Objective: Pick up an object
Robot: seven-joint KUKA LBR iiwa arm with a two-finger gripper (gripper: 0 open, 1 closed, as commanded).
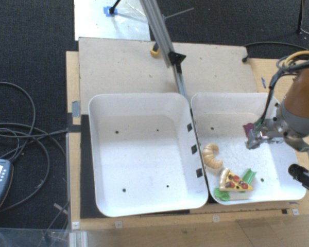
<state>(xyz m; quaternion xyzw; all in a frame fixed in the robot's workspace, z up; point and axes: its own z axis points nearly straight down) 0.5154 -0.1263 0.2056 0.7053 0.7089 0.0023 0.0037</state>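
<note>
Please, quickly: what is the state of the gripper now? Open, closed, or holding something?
Gripper: cannot be told from this view. It sits above the right bin, apart from the croissant and the pizza slice.

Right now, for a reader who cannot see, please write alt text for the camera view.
A grey robot arm with an orange band reaches from the right, its claw hovering over the right white bin, which holds a toy croissant and a toy pizza slice near its front. The left white bin sits beside it on a bench.
</note>
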